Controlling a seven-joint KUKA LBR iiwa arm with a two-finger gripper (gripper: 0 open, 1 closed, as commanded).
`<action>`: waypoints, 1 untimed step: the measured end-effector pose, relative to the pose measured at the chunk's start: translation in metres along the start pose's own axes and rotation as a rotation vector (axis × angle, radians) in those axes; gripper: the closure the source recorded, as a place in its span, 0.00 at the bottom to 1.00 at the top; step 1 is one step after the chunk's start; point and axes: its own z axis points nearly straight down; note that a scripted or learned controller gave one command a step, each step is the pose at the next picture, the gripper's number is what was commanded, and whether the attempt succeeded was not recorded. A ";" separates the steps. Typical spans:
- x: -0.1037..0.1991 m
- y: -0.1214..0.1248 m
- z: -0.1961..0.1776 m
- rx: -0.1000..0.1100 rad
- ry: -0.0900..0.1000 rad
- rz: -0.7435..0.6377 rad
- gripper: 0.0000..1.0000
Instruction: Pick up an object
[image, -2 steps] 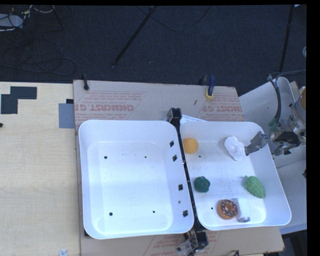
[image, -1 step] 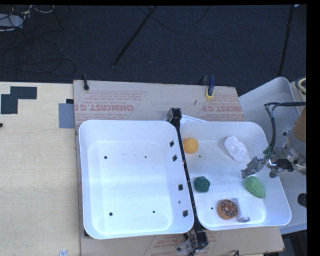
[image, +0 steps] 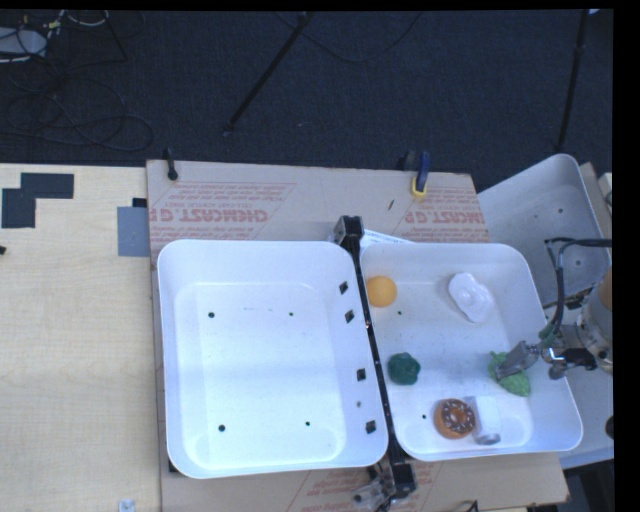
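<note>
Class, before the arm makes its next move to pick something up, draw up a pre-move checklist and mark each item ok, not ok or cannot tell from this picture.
1. Gripper is inside the right bin: ok.
2. A target lies at the gripper: ok, the light green object is right beside it.
3. Green object is between the fingers: cannot tell.
4. Neighbours are clear of the target: ok; the doughnut, dark green object, orange ball and white object lie apart.
5. Target is away from the bin wall: not ok, it sits near the right rim.

Pale wooden bench (image: 70, 350) under a cardboard sheet (image: 300, 205), dark carpet (image: 300, 80) behind.
</note>
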 end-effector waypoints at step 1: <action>0.000 0.002 -0.012 -0.004 0.000 0.002 1.00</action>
